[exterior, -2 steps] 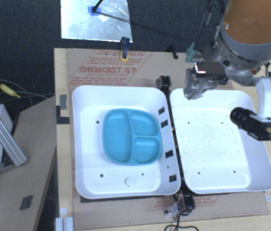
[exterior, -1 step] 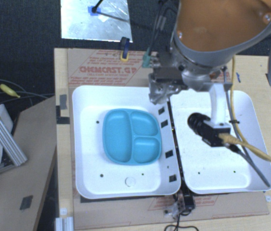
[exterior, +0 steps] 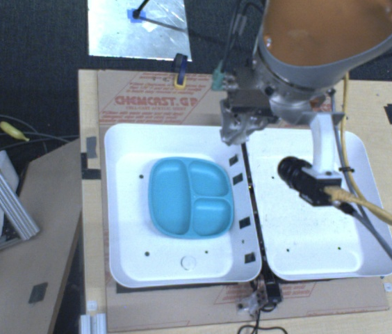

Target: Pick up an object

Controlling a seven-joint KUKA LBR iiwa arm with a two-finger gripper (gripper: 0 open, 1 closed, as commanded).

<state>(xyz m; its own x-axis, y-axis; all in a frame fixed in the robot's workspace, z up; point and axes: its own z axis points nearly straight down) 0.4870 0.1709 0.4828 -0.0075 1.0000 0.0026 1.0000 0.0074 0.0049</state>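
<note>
1. The plate [exterior: 189, 197] (blue, with three compartments) is the only loose thing I can make out for the task. It lies flat in the middle of the left bin [exterior: 123, 186], a little toward the bin's right wall, and touches no wall.
2. Its hollow side is up. I judge that the raised rim is therefore the part to take, because the flat middle gives nothing to close on.
3. The pincer [exterior: 236, 132] hangs over the far end of the seam where the two bins meet. It is just beyond the far right corner of the plate and does not touch it. This corner of the rim is the nearest thing to it, so I judge that the plate is the likely target.
4. I see nothing held in the pincer. Whether it is wide or narrow I cannot tell (it is small and dark against the seam).
5. The arm [exterior: 321, 19] reaches over the far part of the right bin [exterior: 307, 256] and hides the floor under it. The bare part of that bin shows small dark specks and no thing to pick.
6. A small pale round mark [exterior: 188, 261] sits close to the near wall of the left bin. I cannot say whether it is a loose disc or part of the bin.
</note>
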